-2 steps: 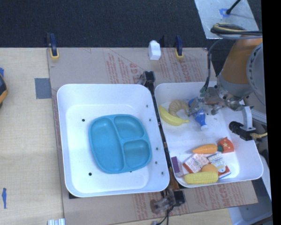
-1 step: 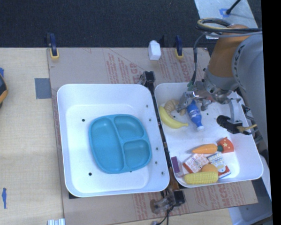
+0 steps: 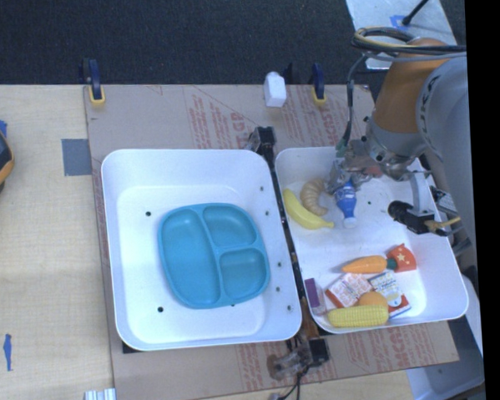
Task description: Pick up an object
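Observation:
My gripper (image 3: 343, 180) hangs over the back of the right bin (image 3: 444, 306), reaching in from the right. Directly under its tip is a small blue and white bottle (image 3: 347, 207), and I cannot make out whether the bottle is touched or gripped. Just left of the bottle lie a tan pastry (image 3: 315, 192) and a yellow banana (image 3: 304, 211). Toward the bin's front are a carrot (image 3: 364, 265), a red carton (image 3: 402, 257), a corn cob (image 3: 357, 316) and several small packets (image 3: 349, 289).
The left bin (image 3: 128, 180) holds a blue divided plate (image 3: 213, 254). A purple block (image 3: 312, 294) lies along the right bin's left wall. A black clamp part (image 3: 414, 216) on the arm sticks out over the right bin's right side.

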Tool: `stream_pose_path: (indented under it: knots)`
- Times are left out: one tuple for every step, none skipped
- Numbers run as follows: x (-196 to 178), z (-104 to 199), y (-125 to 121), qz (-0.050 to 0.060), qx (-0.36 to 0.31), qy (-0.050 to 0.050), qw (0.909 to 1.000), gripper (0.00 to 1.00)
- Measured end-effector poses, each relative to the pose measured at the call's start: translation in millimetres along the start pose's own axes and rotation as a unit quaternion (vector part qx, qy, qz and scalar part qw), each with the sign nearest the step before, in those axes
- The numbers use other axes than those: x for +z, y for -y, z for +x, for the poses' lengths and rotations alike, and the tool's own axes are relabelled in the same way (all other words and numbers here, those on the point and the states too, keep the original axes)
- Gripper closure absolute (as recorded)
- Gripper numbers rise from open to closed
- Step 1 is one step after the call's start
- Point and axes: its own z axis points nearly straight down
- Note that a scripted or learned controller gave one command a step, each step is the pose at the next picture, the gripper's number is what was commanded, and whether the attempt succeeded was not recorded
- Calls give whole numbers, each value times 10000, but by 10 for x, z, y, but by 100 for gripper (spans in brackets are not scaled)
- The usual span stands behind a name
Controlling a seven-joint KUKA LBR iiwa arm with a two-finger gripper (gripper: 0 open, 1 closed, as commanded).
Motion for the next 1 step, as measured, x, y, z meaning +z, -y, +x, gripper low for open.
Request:
stream_pose_path:
  knots:
    - [-901, 705, 280, -49, 22, -8, 10000, 100]
